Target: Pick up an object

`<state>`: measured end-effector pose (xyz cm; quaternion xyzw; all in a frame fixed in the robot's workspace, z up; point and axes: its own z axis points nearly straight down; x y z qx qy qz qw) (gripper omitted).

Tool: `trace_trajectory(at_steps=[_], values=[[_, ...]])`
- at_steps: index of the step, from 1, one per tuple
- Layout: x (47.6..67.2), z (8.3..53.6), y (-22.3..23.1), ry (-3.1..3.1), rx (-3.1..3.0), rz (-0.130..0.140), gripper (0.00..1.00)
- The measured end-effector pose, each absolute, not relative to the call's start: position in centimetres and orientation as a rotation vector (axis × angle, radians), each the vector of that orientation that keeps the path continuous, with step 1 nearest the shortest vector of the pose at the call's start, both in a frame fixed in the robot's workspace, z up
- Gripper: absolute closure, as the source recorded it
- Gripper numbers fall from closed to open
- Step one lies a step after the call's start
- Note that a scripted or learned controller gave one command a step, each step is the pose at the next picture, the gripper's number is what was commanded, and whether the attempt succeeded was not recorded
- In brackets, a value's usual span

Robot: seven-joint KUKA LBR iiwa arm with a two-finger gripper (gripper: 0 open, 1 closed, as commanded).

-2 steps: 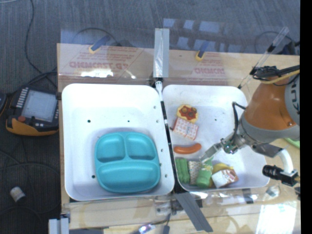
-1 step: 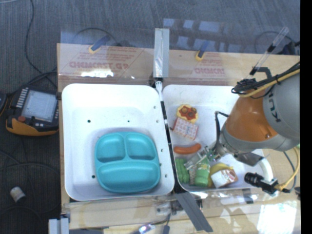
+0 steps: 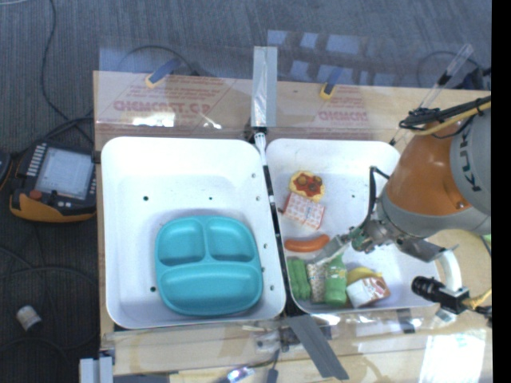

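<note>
A: Okay, quick pass. Two white bins side by side on the surface [image 3: 351, 102]. Left bin [image 3: 128, 182] has one teal divided plate [image 3: 209, 263], three compartments, sitting toward the near right corner; bare floor along the far and left walls, so plenty of room there.

B: Right bin [image 3: 351, 162]?

A: Crowded near edge, open far half. Count: one strawberry-print item [image 3: 307, 184] near the far left, one red-and-white checked packet [image 3: 303, 211] just below and touching it, one orange sausage [image 3: 306, 244] lying crosswise under that, one green piece [image 3: 299, 279] against the divider wall, one green-and-white packet [image 3: 329, 284] just beside it, one yellow banana [image 3: 361, 274], one white-and-red tub [image 3: 368, 291] touching the banana at the near wall. Seven things.

B: Arm?

A: Grey body with orange band [image 3: 427, 183] comes in from the right, covering the bin's right side. Tool [image 3: 349, 241] sits low over the middle of the right bin, just right of the sausage end and just above the green-and-white packet.

B: Open or closed?

A: Cannot tell, too small and blurred. Nothing seen held.

B: Free room?

A: Far right of the right bin floor is bare; near edge is packed wall to wall. One handheld pendant [image 3: 54, 182] lies on the floor left of the surface.
</note>
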<state>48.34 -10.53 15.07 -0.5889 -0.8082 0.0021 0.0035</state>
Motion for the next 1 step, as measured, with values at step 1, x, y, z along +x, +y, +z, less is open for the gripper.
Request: trace_trajectory(at_steps=[1], values=[[48.76,8.80,-10.71,-2.511,-1.897,-0.008,0.00]])
